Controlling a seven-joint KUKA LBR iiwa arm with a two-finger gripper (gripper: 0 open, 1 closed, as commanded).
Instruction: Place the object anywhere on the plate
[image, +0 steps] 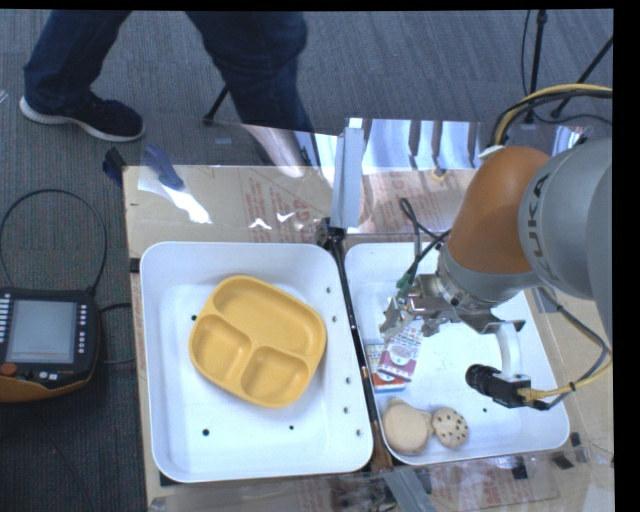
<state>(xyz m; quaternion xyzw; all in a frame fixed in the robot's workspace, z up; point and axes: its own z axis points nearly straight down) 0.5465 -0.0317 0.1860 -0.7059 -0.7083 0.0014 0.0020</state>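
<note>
two bins: gripper (402, 322) hangs over packet (398, 356) at right bin's (545, 425) left edge; grip state unclear; next, secure it, carry to plate (258, 341).

The desk (225, 205) under me is a pale, shiny board with light glaring off its far part. Two shallow white bins sit directly on it, side by side and touching along their inner edges. The left bin (165, 400) is the bigger one. The right bin (545, 420) lies just beside it, under my arm. An upright shiny panel (347, 180) stands on the desk just behind where the bins meet.
</note>
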